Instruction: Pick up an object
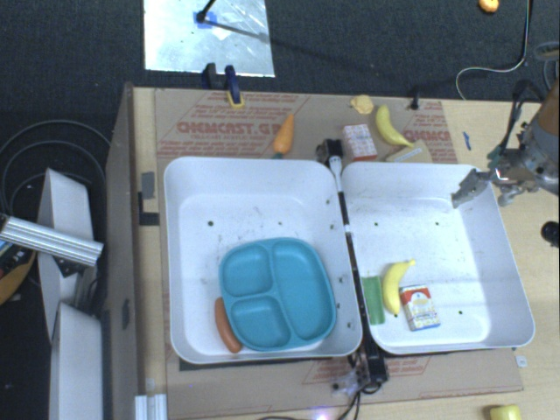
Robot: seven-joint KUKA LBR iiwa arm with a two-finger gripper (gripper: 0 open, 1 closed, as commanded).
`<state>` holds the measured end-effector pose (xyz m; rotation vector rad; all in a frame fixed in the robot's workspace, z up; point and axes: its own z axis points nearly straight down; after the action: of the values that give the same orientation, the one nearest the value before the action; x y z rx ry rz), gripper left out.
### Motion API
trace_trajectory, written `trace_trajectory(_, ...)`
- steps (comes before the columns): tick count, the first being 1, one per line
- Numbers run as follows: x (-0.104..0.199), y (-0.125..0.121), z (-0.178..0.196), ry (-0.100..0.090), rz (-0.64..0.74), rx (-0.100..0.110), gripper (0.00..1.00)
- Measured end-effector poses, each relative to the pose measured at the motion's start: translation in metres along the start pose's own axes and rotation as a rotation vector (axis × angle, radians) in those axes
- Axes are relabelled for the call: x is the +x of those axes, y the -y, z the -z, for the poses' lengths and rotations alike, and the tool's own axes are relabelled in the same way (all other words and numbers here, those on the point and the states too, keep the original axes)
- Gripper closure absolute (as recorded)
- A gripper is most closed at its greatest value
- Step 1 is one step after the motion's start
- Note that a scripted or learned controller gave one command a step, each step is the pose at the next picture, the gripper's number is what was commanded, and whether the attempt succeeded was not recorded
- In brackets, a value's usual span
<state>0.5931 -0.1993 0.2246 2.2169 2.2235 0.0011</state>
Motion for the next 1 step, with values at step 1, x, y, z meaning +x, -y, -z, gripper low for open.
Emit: trace_trajectory(1,0.0652,0.0238,-0.091,-0.006,0.006,0.01,0.0)
